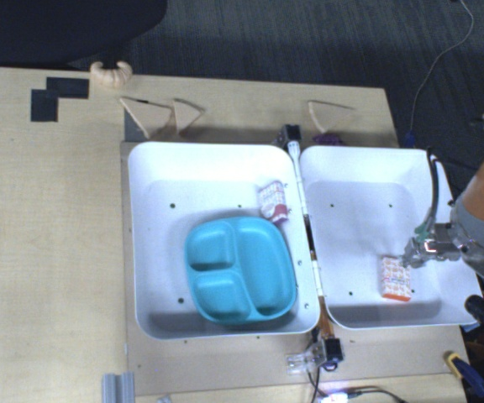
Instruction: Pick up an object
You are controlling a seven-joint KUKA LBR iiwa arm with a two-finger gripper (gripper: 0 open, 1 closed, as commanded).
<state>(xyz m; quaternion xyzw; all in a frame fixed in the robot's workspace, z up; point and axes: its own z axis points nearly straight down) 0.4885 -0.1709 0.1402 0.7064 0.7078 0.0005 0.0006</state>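
View from above of a table (49, 225) bearing two shallow white bins set side by side. The right bin (351, 183) contains a small packet (396, 277), printed in white and orange-red, lying flat on the floor of the bin near its front right corner. The gripper (418, 251) sits just beside the packet's upper right corner, low over the bin; whether it is open or shut cannot be made out at this scale, and nothing is seen held in it.

The left bin (154, 183) holds a blue divided plate (240, 269), its three compartments facing up, and a second small packet (273, 201) lying near the bin's right wall, just behind the plate.

Handling note. The packet by the gripper appears light, thin and probably soft or crinkly, so it should lift easily but may slip or fold. Because it lies flat, little edge is offered; a pinch across its short width, near the middle, looks most secure. The plate looks stiff and smooth, and its raised rim or the ridges between compartments would be the only likely places to take hold.
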